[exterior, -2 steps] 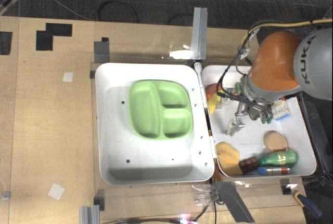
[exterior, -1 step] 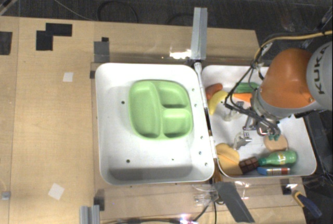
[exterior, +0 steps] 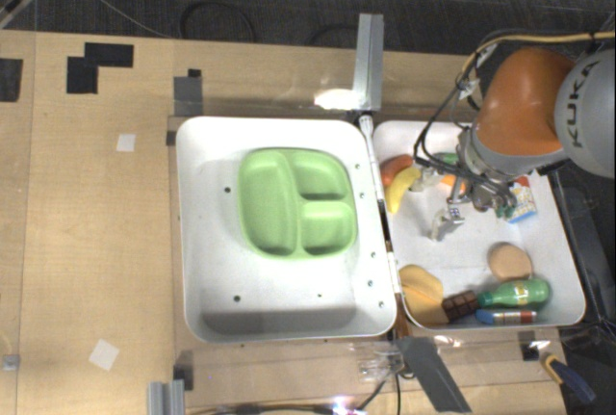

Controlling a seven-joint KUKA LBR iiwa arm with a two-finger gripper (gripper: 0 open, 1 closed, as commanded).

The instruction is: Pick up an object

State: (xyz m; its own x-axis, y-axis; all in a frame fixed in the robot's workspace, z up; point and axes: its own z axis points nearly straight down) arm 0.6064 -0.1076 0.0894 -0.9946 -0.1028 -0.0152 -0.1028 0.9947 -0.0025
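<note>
A: Where are the things that could be picked up?

B: All lie in the right bin (exterior: 568, 254). A banana (exterior: 398, 189) lies at the bin's left wall, with a red-orange fruit (exterior: 396, 168) touching it on the far side. A tan round item (exterior: 509, 261) sits right of centre. A green bottle (exterior: 514, 293) lies on its side along the near wall, with a dark brown item (exterior: 460, 304) at its left end and a red-and-blue pen-like item (exterior: 504, 316) just beside it on the near side. A yellow-tan rounded item (exterior: 421, 283) occupies the near left corner. A small printed packet (exterior: 521, 202) lies by the arm's wrist.

A: Where is the tool relative to them?

B: The tool (exterior: 449, 220) hangs over bare bin floor near the centre. The banana is to its left, near but apart. The tan round item is to its right and nearer the camera, apart. The bottle is well apart, toward the near wall.

A: State of the tool?

B: Nothing is seen between its fingers. Whether they are spread or closed cannot be told at this slant.

A: Surroundings?

B: The left bin (exterior: 202, 288) holds a green divided tray (exterior: 294, 201). Both bins rest on the wooden desk (exterior: 87, 240). The arm (exterior: 525, 105) enters from the right.
</note>
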